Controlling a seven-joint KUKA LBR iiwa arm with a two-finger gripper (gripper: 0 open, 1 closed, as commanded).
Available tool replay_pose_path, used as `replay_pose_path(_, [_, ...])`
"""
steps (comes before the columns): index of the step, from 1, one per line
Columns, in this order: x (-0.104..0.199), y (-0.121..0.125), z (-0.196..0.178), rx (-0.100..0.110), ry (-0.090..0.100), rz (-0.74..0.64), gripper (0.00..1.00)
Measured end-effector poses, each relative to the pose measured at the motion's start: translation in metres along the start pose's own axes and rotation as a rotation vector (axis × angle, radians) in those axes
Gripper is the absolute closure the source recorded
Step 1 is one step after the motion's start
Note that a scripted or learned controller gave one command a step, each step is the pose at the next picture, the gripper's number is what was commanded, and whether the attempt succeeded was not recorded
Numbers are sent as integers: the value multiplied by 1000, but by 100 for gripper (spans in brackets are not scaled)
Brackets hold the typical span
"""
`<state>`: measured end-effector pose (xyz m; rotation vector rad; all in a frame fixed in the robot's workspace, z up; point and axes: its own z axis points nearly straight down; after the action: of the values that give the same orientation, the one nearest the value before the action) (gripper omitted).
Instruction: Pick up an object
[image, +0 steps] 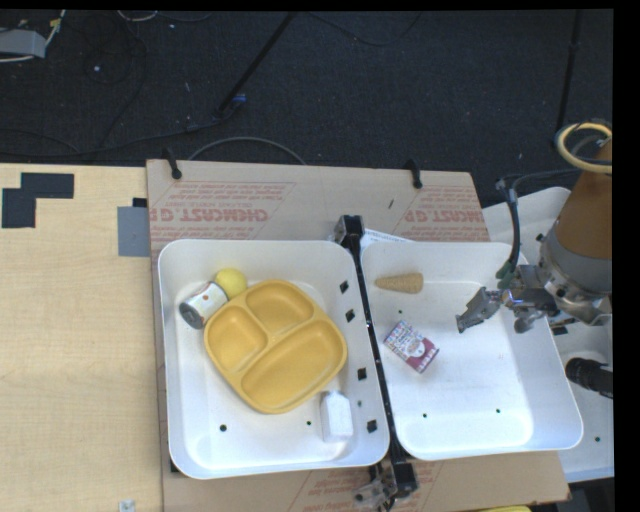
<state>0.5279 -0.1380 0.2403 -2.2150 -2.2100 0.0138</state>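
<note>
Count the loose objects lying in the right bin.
2. A tan cone-shaped piece lies near the back left of the right bin; a small red-and-white packet lies in front of it, by the divider. The hand could hide something beneath it.

I see left bin (180, 400) holding yellow divided plate (275, 343), three compartments, flat, tilted diagonally, near centre. Yellow ball (231, 282) and small grey-and-white can (201, 303) on its side lie just beside plate's upper left rim. White bottle (336, 415) lies near plate's lower right. Right bin (480, 420): tan cone (399, 283) on its side near top; small red-and-white packet (411, 346) flat, below cone.
</note>
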Motion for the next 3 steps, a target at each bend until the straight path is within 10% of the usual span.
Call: replay_pose_path(3, [-4, 4, 82, -8, -1, -2, 0])
